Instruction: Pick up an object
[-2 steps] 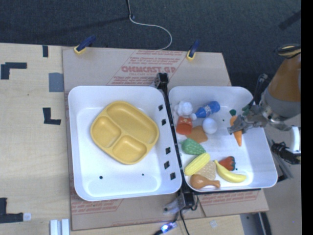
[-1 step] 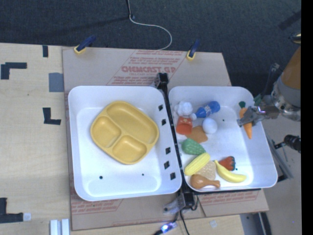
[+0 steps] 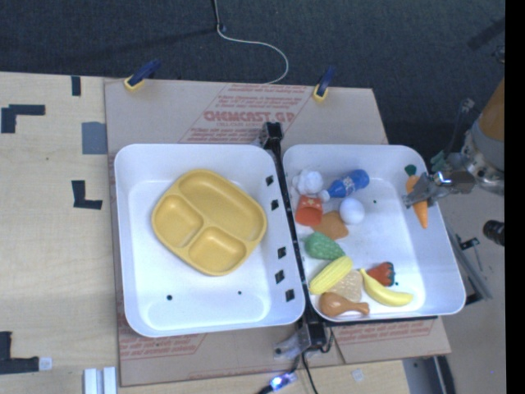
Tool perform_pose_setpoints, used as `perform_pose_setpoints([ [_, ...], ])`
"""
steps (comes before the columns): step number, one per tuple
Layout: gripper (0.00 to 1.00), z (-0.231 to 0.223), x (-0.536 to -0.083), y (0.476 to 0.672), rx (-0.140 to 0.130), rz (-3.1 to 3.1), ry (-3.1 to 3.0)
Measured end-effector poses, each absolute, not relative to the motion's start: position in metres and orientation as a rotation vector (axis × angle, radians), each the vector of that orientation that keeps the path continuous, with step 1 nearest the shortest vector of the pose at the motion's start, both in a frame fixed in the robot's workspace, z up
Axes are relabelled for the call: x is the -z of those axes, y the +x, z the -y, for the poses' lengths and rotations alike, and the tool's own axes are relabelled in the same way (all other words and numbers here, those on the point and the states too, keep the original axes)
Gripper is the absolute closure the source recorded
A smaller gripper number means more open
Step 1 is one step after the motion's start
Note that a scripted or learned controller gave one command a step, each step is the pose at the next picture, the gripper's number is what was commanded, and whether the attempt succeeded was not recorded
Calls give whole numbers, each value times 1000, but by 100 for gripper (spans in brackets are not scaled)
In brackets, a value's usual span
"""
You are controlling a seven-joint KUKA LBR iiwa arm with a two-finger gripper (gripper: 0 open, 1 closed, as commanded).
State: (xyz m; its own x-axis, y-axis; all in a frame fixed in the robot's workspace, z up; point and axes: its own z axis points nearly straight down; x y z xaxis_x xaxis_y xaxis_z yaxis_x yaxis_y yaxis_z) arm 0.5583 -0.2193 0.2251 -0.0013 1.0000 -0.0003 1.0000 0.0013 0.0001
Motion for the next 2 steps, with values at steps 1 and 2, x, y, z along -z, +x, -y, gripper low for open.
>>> perform_pose_setpoints([
  [1,100,167,-232,549,2,-2227,2219],
  [2,100,107,-235,554,1,-2229,2217],
])
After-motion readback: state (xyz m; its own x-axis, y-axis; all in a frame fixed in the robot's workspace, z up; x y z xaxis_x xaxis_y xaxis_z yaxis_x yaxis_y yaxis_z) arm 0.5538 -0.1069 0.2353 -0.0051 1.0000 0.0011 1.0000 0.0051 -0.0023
